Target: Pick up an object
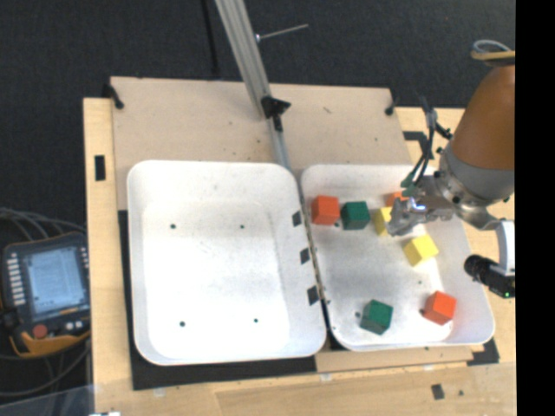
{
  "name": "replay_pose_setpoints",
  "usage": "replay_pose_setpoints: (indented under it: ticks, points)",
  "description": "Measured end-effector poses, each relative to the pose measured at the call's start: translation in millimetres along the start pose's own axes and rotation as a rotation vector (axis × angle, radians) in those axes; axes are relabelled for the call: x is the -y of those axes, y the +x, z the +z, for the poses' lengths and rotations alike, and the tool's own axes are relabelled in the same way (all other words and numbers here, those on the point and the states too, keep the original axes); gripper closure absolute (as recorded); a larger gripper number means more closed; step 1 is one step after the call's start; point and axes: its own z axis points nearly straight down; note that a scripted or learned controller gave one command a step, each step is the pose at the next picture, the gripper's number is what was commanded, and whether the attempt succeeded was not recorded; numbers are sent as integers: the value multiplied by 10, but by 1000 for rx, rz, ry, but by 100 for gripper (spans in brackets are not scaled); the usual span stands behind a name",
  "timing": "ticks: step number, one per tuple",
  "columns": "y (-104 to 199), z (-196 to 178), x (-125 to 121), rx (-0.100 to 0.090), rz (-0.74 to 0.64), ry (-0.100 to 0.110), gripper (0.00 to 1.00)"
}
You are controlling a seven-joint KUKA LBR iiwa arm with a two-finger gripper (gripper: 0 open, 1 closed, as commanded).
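While the fingers (pixel 401 218) hide their spread, a yellow block (pixel 380 221) sits just beside them.

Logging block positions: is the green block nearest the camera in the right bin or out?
In: the green block lies on the right bin's floor.

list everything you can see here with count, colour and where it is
orange blocks: 2 clear, right bin, far left and near right; an orange bit shows by the gripper
green blocks: 2, right bin, beside the far orange one and near middle
yellow blocks: 2, right bin, one at the gripper
bins: 2, white, side by side
pendant: 1, grey, left of bench
metal pole: 1, far side
arm: 1, grey and orange, right
gripper: 1, over right bin
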Motion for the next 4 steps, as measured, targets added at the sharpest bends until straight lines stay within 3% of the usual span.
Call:
replay_pose_setpoints:
  ticks: [2, 4]
  points:
    - [923, 37, -301, -2, -3, 6, 100]
    - [1766, 236, -836, -1, -1, 6, 100]
